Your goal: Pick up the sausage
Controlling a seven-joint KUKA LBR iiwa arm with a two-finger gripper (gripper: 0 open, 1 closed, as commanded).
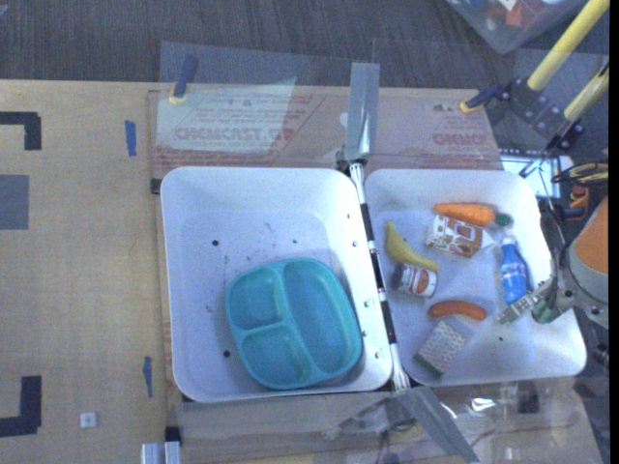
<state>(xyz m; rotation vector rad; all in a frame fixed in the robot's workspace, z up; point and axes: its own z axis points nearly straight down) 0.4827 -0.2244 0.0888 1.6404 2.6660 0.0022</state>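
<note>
At the right bin's (571, 351) right edge, the metal hand (527, 307) hovered low, grasping nothing; whether it was released or clenched I could not tell. The smooth, reddish sausage (457, 309) lay nearby to its left on the bin floor, between a blue bottle (512, 272) and a small can (416, 280). A glossy teal divided tray (293, 323) sat in the left bin (193, 211) on the pale wooden counter (77, 288).

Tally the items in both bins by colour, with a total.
Orange/red: 2, carrot and sausage
Yellow: 1, banana
Blue: 1, bottle
Teal: 1, divided tray
Mixed: 3, carton, can, grater
Total: 8
</note>
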